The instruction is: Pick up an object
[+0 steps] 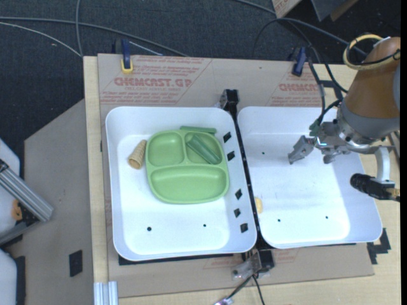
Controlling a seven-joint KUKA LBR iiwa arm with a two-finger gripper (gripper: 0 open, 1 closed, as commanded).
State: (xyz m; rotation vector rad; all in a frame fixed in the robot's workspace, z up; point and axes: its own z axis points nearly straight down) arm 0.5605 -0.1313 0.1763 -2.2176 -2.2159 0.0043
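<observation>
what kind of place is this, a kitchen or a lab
Most likely a robotics lab, not a kitchen: a robot arm reaches over two white bins clamped to a board, with loose cables across dark carpet.

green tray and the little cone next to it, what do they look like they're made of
The green tray looks like molded plastic with a matte to satin finish: uniform color, rounded rims, three pressed compartments. The cone beside its left edge is tan with a faintly textured surface, like a toy ice-cream cone of plastic or foam; the view is too small to settle which. The left bin under both looks like smooth white plastic.
</observation>
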